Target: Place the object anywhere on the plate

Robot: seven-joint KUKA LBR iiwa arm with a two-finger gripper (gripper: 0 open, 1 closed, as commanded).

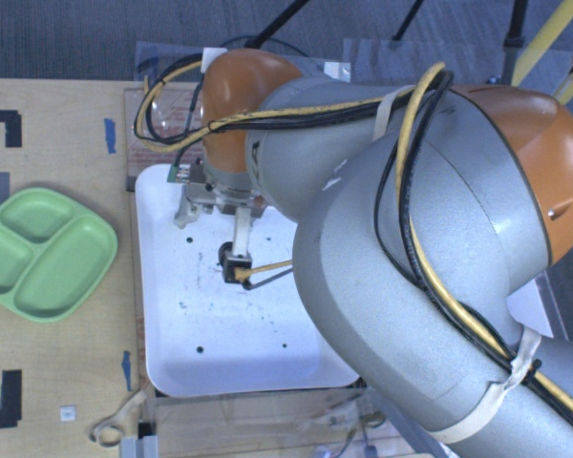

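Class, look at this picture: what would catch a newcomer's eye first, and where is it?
The huge grey robot arm with orange bands looms on the right, reaching over the shallow white plastic bin. On the left, a bright green three-compartment plate lies on the wooden bench.

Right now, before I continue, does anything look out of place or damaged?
Nothing spilled or broken. The green plate lies on the bench left of the white bin, turned askew to its edge. Small dark specks dot the bin floor.

Grey carpet is stretching across the far side, black stand legs are crossing it, and a pale wooden bench is sitting near left.
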